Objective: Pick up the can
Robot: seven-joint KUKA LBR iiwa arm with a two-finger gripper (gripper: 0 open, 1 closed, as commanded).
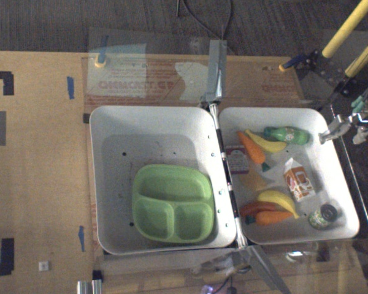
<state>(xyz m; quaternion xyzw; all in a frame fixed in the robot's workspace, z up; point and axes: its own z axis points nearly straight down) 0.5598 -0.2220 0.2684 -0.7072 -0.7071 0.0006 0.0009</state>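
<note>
Presently untouched: can (324, 215) upright in near right corner of right bin (346, 182), just right of banana (277, 199) and carrot (271, 217). Gripper (348, 124) at far right rim, well apart from it; finger state indeterminable. Approach, grasp and lift outstanding. No legible writing on can or carton (298, 182).

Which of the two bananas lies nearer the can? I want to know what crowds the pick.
The lower banana, above the carrot, lies nearer the can; the other banana lies beside the green bottle.
</note>
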